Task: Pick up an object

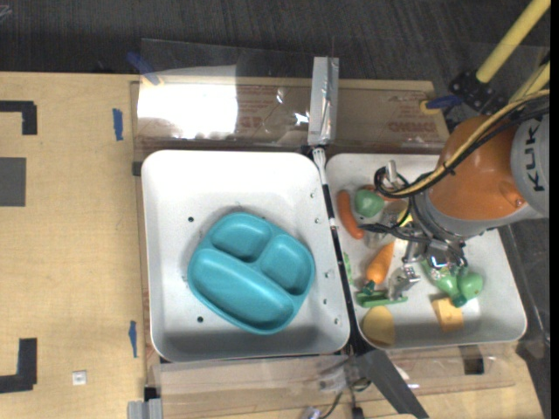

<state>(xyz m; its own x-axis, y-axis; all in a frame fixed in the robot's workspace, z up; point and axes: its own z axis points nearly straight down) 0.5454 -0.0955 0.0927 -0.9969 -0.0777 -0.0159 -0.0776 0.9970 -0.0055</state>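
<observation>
The right bin [511, 308] holds several toy foods. An orange carrot [379, 264] lies near its middle, with a red-orange piece [349, 216] and a round green piece [369, 203] farther back. A green leafy piece [372, 299], a tan round piece [378, 324], an orange block [450, 313] and a green pepper [463, 283] lie toward the front. My gripper [417, 267] hangs low over the middle of this bin, just right of the carrot and left of the green pepper. The orange wrist band [479, 177] covers the bin's back right.
The left bin [166, 190] holds a teal divided plate [251, 271]. A metal divider [323, 103] and a clear plastic sheet [227, 103] stand behind the bins. Yellow cables [515, 33] run at the upper right. Brown bench surface [61, 234] lies to the left.
</observation>
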